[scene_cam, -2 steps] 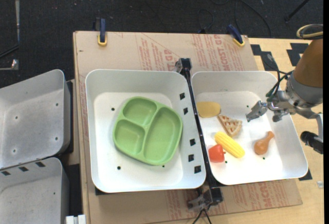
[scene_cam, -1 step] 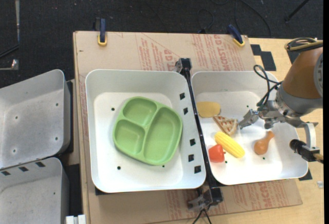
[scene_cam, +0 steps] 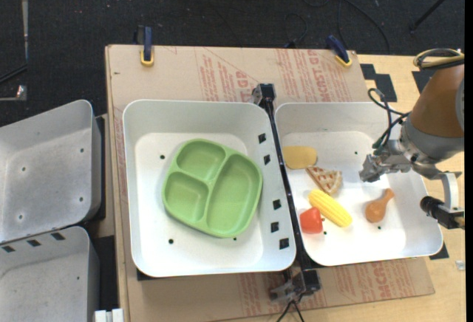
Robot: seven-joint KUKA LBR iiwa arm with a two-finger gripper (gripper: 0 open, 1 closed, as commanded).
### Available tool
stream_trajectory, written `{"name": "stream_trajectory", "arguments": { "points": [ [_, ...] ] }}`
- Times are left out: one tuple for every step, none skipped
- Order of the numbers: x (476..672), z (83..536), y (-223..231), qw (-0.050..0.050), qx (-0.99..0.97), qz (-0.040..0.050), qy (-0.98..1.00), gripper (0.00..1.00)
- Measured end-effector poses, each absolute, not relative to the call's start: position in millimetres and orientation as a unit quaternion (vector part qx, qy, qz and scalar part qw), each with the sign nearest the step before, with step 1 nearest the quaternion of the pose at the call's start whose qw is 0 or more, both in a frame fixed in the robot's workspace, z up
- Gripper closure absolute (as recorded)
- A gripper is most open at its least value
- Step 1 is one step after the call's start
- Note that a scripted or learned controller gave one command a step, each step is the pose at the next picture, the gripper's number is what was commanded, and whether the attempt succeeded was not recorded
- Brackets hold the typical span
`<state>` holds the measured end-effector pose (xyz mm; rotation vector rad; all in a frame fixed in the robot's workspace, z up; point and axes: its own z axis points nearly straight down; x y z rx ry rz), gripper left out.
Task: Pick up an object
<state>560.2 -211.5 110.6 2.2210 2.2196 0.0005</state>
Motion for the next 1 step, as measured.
{"name": "stream_trajectory", "arguments": {
  "points": [
    [556.5,157.3,-218.5,0.002,0.708,0.0007,0.706,1.00]
  ]
}}
